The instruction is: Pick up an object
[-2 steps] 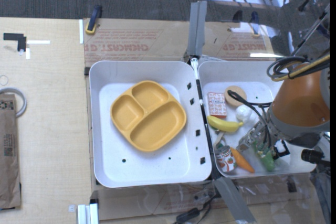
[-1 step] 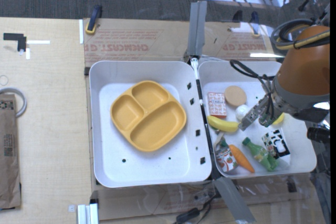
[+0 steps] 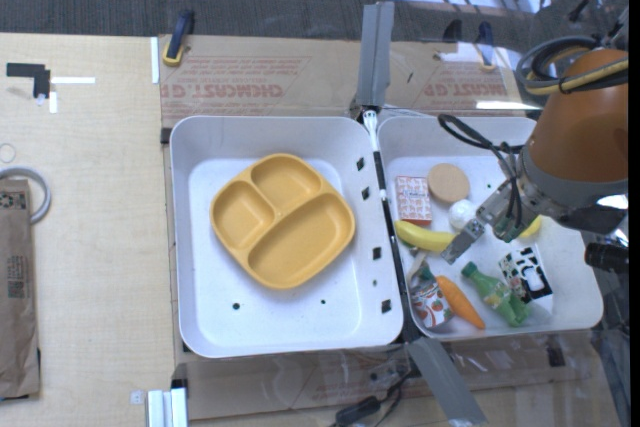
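The right bin (image 3: pixel 590 315) holds several small objects. A yellow banana (image 3: pixel 420 236) lies near its middle, with a white ball (image 3: pixel 461 212) just behind it. My gripper (image 3: pixel 466 243) hangs low over the banana's right end, just in front of the white ball, and slants down to the left from the orange-banded wrist (image 3: pixel 580 130). Nothing can be seen held in it. An orange carrot (image 3: pixel 461 303), a green bottle (image 3: pixel 495 293) and a small printed can (image 3: pixel 427 303) lie toward the front. A red-and-white packet (image 3: pixel 413 198) and a tan round disc (image 3: pixel 448 182) sit at the back.
The left bin (image 3: pixel 200 315) carries a yellow divided plate (image 3: pixel 284 220). A black-and-white carton (image 3: pixel 526 275) lies at the right bin's right side, partly under the arm. A brown paper bag (image 3: pixel 15 285) rests on the bench at far left.
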`<state>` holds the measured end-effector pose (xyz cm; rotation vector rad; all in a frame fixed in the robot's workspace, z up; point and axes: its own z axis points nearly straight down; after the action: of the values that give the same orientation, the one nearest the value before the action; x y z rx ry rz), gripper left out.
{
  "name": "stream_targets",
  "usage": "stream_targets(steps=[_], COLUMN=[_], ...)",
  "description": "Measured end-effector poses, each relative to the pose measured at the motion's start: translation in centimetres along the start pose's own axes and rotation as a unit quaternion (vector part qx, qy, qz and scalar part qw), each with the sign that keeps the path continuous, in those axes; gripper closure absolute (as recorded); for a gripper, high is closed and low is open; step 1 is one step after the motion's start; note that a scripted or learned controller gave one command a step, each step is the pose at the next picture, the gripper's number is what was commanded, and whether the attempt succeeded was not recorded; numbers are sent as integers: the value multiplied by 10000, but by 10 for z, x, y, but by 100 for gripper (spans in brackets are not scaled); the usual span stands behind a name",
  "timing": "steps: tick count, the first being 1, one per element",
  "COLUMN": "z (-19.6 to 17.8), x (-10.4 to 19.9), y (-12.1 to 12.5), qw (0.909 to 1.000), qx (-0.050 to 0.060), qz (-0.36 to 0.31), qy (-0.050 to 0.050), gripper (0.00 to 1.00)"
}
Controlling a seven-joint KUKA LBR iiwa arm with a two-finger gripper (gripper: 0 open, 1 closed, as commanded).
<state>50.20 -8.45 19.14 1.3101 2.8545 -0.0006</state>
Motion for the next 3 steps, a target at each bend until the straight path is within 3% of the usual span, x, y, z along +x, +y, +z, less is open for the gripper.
stream_targets(steps=[1, 2, 3], z=[71, 92, 93], x=[-1, -12, -12], y=[-31, -20, -20], qw=[9939, 9934, 9934], qx=[-16, 2, 2], qz=[-1106, -1139, -1141], qy=[-50, -141, -137], gripper=[0, 0, 0])
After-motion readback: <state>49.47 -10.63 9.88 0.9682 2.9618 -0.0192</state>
